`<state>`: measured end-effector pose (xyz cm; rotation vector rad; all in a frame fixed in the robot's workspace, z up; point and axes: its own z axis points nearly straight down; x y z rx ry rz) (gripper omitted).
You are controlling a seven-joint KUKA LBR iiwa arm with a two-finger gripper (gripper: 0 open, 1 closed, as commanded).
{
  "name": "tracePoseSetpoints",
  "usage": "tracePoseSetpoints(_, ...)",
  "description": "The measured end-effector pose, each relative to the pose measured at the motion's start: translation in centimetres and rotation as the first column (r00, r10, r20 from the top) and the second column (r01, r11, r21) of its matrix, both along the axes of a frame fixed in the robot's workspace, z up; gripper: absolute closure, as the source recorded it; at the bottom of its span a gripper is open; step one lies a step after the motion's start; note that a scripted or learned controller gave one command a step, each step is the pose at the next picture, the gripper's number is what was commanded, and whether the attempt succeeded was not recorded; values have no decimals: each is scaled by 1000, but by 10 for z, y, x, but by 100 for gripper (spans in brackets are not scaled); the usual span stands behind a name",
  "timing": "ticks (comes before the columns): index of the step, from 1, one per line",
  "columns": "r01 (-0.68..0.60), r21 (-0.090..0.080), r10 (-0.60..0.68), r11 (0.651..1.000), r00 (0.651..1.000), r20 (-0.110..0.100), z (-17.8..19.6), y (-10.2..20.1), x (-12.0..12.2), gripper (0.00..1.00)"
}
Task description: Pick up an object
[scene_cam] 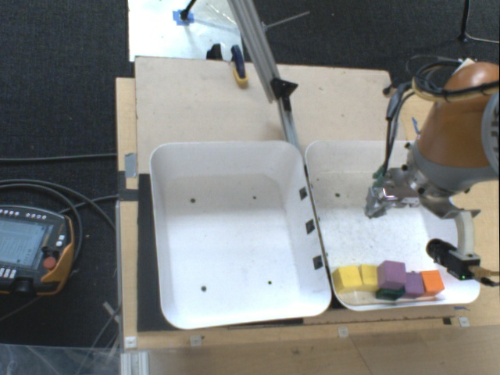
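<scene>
my arm reaches in from the right; my gripper (380, 202) hangs over the right bin (341, 162), finger state indeterminate.

Small blocks lie in a row along the right bin's (344, 170) six o'clock wall: two yellow blocks (355, 277), purple block (391, 273), dark green block (389, 293), orange block (432, 281)
</scene>
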<state>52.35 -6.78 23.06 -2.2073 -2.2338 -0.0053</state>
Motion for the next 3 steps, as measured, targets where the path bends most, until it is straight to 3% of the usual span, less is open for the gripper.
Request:
tracePoseSetpoints(1, 14, -6, -14, 1000, 1000, 0, -34, -47, 27, 100)
tracePoseSetpoints(2, 11, -4, -11, 1000, 1000, 1, -33, -44, 26, 0)
tracePoseSetpoints(3, 12, -4, -12, 1000, 1000, -2, -94, -77, 53, 0)
